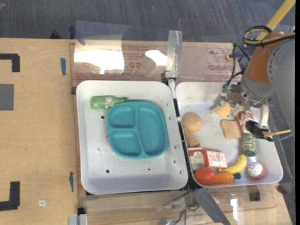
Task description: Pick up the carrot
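Nearest you, the carrot (224,177) lies at the right bin's (276,172) front edge, wedged between a tomato (204,175) and a banana (236,164), so access looks tight. Farther back, the pincer (228,99) hovers over the cheese wedge (224,109); you can't tell its opening.

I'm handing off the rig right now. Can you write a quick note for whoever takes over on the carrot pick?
Claw: over the upper part of the right bin, above a yellow piece; holding nothing.
Carrot: lying at the front of the right bin, between the tomato and the banana.
Done: nothing; carrot not picked.
Left: bring the claw to the bin's front, grasp the carrot, lift it.
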Tool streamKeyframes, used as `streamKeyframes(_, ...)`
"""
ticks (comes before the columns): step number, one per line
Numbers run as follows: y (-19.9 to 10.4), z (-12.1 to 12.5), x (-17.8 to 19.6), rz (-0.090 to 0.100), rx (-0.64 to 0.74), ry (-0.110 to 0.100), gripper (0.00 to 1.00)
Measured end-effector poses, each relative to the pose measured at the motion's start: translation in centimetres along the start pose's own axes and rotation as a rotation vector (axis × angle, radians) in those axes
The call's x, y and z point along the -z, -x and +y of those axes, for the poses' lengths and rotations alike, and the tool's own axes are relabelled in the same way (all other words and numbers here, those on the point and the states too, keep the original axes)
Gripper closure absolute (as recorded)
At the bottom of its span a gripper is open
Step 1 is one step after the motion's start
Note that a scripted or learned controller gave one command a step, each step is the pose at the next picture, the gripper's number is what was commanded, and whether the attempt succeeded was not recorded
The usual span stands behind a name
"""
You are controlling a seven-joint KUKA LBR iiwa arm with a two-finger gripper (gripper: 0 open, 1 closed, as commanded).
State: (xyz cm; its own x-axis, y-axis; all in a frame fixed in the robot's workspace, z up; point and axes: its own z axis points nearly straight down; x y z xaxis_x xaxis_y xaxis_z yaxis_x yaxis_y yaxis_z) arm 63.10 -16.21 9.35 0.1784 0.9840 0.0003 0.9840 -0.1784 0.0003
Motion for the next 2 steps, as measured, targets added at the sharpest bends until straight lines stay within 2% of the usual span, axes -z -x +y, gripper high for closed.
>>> streamKeyframes(1,1.0,1.5,-0.1,0.033,-0.142,0.005,0.0)
streamKeyframes(2,1.3,1.6,1.0,0.026,-0.143,0.012,1.0)
